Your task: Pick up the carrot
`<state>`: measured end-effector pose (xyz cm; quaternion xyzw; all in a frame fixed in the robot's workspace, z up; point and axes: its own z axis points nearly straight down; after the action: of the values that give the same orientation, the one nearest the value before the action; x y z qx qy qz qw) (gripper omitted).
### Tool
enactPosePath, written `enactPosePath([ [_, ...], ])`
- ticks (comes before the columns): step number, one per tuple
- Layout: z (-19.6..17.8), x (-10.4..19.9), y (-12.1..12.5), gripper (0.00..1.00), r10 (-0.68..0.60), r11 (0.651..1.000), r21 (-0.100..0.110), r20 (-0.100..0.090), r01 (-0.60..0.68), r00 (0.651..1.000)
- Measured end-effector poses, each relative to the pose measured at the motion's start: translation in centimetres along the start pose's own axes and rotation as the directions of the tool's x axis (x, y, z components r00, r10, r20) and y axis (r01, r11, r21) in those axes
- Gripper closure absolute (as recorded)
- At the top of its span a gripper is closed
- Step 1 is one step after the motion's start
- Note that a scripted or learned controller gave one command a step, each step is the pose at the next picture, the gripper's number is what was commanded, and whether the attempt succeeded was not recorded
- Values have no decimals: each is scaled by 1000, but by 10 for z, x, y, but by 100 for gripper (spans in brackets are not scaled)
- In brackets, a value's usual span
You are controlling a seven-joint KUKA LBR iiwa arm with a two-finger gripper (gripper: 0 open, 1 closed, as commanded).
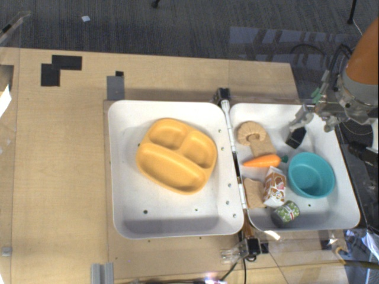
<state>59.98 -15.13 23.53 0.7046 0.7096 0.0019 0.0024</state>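
Fingers [327, 123] up-right of carrot [262, 161], apart

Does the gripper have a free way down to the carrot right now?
Probably yes. The carrot lies uncovered in the right bin, with the gripper above that bin's far side. Tight, though: the teal bowl, the packet and a wooden piece crowd close around it.

Your arm [366, 52] comes in from the right edge of the camera view, high in the frame. Its orange band [362, 67] sits at the upper right, with the grey wrist [355, 99] directly beneath it. From that wrist, your gripper [317, 116] reaches out to the left and slightly downward, tilted rather than plumb.
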Motion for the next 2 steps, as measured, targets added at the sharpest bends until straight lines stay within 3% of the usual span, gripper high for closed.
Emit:
enactPosePath([
  [1,127,17,-50,0,-18,1000,13,-3,18,1000],
  [2,146,66,-26,0,205,979,-8,2,-205,979],
])
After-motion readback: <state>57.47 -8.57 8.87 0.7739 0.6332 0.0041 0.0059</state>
